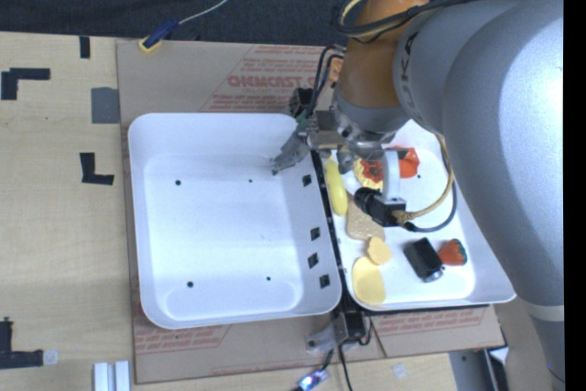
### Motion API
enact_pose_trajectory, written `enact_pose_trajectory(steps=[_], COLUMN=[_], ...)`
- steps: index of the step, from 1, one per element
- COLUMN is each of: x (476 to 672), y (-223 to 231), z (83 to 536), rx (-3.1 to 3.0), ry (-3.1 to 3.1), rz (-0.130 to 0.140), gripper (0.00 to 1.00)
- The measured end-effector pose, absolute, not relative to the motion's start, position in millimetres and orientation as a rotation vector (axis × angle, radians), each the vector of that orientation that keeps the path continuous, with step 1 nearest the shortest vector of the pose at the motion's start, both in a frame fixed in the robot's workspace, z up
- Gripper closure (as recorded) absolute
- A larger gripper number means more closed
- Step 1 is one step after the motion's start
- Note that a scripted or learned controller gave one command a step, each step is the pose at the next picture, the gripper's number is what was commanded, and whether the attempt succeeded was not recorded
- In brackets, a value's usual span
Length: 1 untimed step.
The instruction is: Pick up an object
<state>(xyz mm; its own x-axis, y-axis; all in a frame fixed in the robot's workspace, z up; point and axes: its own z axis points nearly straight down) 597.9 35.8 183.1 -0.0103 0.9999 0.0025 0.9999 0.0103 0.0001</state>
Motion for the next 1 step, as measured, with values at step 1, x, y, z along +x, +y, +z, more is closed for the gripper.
enact_pose_trajectory(steps=[1], x=[608.6], y=[-33.3], z=[186.4], rx=[-2.228], ry=[-2.218], rz=[0.004], gripper=[0.0])
